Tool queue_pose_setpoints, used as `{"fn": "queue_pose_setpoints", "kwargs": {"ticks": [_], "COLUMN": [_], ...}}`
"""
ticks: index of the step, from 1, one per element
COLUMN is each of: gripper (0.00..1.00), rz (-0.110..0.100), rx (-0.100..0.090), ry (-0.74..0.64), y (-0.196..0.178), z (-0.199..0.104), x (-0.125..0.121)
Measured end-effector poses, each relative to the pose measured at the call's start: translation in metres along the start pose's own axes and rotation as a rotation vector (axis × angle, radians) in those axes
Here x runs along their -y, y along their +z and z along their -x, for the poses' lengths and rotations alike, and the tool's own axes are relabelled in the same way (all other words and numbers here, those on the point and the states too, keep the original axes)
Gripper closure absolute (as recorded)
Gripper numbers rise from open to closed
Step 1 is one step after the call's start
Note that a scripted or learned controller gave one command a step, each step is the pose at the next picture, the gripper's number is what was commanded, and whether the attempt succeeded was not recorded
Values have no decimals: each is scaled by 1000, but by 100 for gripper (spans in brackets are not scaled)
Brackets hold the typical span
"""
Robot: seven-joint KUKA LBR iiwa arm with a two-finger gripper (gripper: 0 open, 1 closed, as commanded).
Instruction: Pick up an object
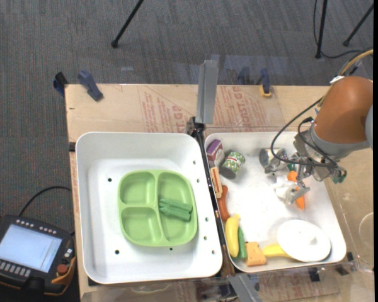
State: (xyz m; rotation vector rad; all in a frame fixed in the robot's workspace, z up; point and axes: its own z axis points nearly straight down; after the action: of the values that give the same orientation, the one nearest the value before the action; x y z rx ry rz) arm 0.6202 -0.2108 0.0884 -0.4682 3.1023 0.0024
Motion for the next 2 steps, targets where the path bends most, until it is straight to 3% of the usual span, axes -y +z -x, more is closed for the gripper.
{"fn": "queue_pose_setpoints", "kwargs": {"ticks": [1,2], "gripper": [0,0], "rz": [1,0], "rx": [-1,1], "ry": [25,-54], "y": [0,0], "z": [0,25], "x": [-27,-16]}}
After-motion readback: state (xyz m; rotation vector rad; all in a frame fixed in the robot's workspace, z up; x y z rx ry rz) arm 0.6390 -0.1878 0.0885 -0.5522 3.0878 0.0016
